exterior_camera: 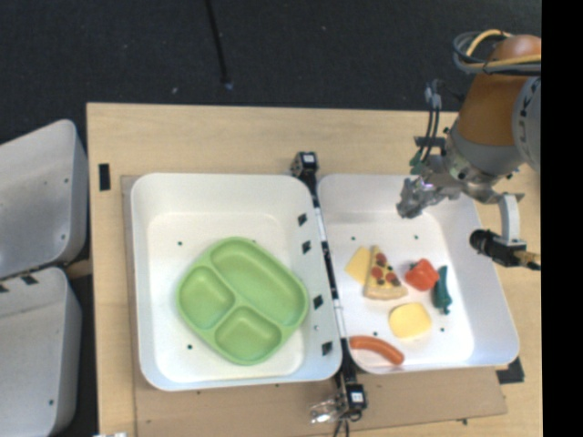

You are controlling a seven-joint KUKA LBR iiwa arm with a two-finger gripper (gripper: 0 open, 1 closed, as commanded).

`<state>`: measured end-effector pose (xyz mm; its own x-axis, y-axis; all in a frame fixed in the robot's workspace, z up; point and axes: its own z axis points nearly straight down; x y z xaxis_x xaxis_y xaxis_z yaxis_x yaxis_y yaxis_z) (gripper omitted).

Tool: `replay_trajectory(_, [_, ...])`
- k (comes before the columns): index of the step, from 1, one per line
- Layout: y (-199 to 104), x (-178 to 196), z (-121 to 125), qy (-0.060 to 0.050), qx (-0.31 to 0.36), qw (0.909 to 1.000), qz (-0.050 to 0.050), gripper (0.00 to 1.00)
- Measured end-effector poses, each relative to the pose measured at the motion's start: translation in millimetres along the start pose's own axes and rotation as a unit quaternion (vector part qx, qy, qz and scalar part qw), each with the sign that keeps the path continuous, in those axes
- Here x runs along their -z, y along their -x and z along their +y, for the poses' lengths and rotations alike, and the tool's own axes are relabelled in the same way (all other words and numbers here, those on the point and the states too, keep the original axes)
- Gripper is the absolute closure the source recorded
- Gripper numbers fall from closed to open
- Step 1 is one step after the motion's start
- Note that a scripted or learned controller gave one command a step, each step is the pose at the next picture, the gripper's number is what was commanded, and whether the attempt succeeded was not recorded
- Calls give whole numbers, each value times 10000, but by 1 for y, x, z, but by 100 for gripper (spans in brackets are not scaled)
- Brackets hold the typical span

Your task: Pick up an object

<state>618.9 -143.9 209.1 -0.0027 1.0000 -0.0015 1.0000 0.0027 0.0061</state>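
Two shallow white bins sit side by side on the pale wooden counter (pixel 209 135), both smooth plastic with rounded corners. The left bin (pixel 155 208) holds a green divided plate (pixel 241 300), glossy and rounded, moulded into three compartments and turned at an angle. The right bin (pixel 474 335) holds the small toy foods I am here to pick from.

Nearest the bins' shared wall lies a yellow cheese wedge (pixel 359 264), flat and triangular. Touching its right side is a pizza slice (pixel 383 279), a tan triangle dotted with dark red and black toppings. Just beside that sits a red piece (pixel 421 274), lumpy and matte, and against its right edge a slim dark green piece (pixel 443 289) that runs lengthways toward the front of the bin. Below the pizza is a yellow block (pixel 410 320), soft-cornered and pale. Near the front rim lies an orange-red sausage (pixel 376 350), a smooth curved cylinder.

My pincer (pixel 410 200) hangs over the back part of the right bin, grey metal below my orange band, well apart from all the food pieces. I cannot tell whether it is apart or together; it reads as one dark blur from this slant. Nothing shows between its tips.

Black clips line the seam between the bins.
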Motion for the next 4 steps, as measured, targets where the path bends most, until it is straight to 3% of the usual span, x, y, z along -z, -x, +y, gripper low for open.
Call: replay_trajectory(4, [-191, 29, -20, -22, 25, 10000, 15, 100])
